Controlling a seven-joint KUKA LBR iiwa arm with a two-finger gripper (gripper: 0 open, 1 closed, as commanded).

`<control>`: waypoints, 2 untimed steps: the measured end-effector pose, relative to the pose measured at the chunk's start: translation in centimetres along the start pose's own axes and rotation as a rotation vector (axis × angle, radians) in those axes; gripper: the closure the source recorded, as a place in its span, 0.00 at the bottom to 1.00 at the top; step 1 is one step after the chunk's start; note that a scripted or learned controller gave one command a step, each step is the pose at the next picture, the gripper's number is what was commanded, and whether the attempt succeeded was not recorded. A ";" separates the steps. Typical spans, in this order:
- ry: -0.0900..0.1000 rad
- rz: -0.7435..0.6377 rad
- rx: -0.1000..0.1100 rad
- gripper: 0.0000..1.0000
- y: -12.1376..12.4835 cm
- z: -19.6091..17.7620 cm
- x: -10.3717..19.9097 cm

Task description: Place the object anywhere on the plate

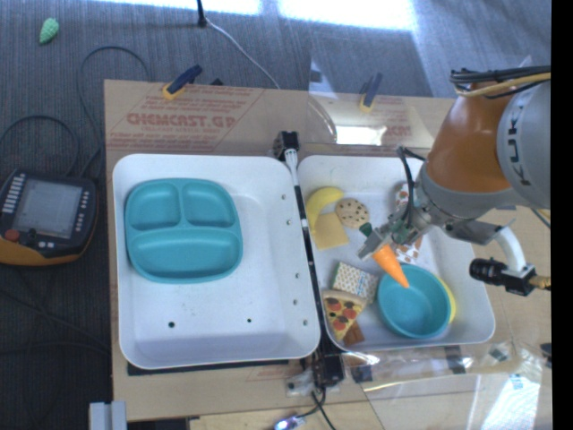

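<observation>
My bench [179, 119] is a tan board with red print, and 2 shallow white bins sit on it side by side, touching at a black seam. The left bin [215, 330] and right bin [474, 325] cover most of it. 2 clamps [182, 80] grip its far edge.

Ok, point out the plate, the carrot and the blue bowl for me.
plate [183, 229]: camera view, middle ridge between its compartments, left bin.
carrot [391, 265]: camera view, middle of the orange body, right bin.
blue bowl [414, 306]: camera view, inside floor of the bowl, right bin.
</observation>
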State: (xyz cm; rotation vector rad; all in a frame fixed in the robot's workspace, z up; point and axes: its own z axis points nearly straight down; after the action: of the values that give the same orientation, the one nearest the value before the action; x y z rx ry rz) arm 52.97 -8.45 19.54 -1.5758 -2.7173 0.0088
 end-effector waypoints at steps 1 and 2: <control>0.003 0.324 0.000 1.00 4.6 -3.1 6.0; 0.003 0.736 0.004 1.00 5.5 1.4 10.8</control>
State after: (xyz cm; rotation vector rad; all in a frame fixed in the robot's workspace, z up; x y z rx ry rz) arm 52.40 3.65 18.04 -2.4459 -1.9671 0.0108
